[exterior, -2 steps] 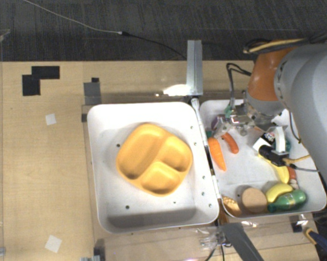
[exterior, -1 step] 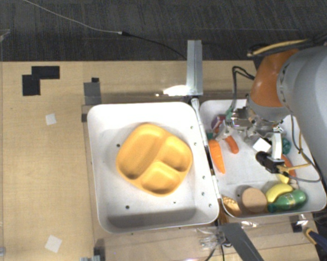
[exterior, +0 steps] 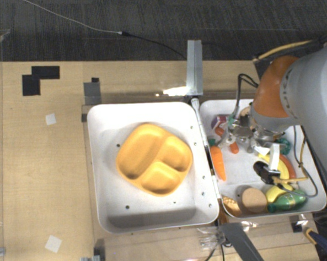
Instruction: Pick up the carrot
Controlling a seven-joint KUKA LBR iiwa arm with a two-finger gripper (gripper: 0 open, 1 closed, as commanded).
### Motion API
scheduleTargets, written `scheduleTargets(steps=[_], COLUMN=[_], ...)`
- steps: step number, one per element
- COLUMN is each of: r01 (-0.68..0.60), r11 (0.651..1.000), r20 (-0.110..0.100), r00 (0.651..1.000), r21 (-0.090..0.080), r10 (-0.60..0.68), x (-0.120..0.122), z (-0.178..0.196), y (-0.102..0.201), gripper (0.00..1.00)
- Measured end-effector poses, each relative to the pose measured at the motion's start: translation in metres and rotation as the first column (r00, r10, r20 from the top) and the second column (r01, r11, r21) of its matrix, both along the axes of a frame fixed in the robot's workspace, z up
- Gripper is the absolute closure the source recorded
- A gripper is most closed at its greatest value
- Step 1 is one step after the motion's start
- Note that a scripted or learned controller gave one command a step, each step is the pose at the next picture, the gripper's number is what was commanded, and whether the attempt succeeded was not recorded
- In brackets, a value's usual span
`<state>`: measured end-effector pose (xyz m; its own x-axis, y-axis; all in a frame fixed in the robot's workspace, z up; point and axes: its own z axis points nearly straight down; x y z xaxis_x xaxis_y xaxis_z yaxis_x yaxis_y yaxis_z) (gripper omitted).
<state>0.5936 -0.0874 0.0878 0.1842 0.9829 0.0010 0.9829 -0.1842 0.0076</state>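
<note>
Orange and tapered, the carrot (exterior: 218, 162) lies along the right bin's (exterior: 317, 203) left wall, at our nine o'clock from the gripper (exterior: 247, 141). We hover above the toy clutter; whether our fingers are released or clenched we cannot tell.

You've got two white bins on the bench: left bin (exterior: 101, 158) holds a yellow divided plate (exterior: 154, 158), sitting roughly centre. Right bin (exterior: 317, 203) is cluttered along its near edge: a brown round item (exterior: 254, 199), a green and yellow piece (exterior: 286, 200) just right of it, a banana (exterior: 286, 171) farther back. A metal bracket (exterior: 194, 70) stands at the far end between the bins. A black cable (exterior: 147, 39) runs across the dark floor beyond the bench.
</note>
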Motion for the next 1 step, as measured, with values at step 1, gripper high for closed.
scheduleTargets(steps=[1], r01=[0.037], r11=[0.999], r20=[-0.001], r00=[0.999], r21=[0.0], r10=[-0.037], x=[0.0102], z=[-0.0003], y=[0.004], gripper=[0.0])
